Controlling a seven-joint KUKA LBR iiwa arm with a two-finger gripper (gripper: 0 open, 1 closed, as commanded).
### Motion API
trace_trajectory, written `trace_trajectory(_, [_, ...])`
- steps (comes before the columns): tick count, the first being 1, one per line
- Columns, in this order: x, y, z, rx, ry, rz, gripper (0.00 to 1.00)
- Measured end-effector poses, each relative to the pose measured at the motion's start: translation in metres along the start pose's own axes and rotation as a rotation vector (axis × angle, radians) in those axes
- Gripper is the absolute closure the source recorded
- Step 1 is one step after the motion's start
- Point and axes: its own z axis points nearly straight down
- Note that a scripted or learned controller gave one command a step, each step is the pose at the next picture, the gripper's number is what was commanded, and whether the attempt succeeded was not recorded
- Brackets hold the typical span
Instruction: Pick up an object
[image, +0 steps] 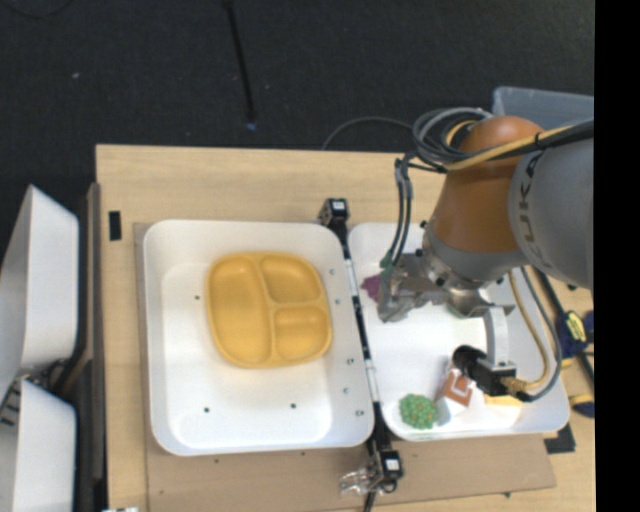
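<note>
- A wooden bench (220, 180) is seen under two shallow white bins set side by side, their inner rims touching.
- The left bin (180, 400) is occupied by a yellow plate (270, 308) with three compartments, laid flat near the bin's middle.
- The right bin (400, 350) is partly covered by the robot.
- A small purple object (372, 288) is seen at the right bin's left wall, just beside the gripper; whether it is touched cannot be told.
- The gripper (397, 300) is held low over the left part of the right bin. Whether it is wide or narrow cannot be told, and nothing is seen gripped in it.
- A green knobbly object (419, 410) is found near the front wall of the right bin.
- An orange-and-white object (457, 389) is found just to the right of the green one, close by it.
- The arm (490, 200), grey with an orange band, is extended in from the right above the right bin.
</note>
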Motion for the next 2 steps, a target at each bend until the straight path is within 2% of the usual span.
trace_trajectory(1, [0.051,-0.001,-0.006,-0.002,0.0,-0.001,1.0])
trace_trajectory(2, [0.103,0.01,-0.017,-0.002,0.0,-0.001,1.0])
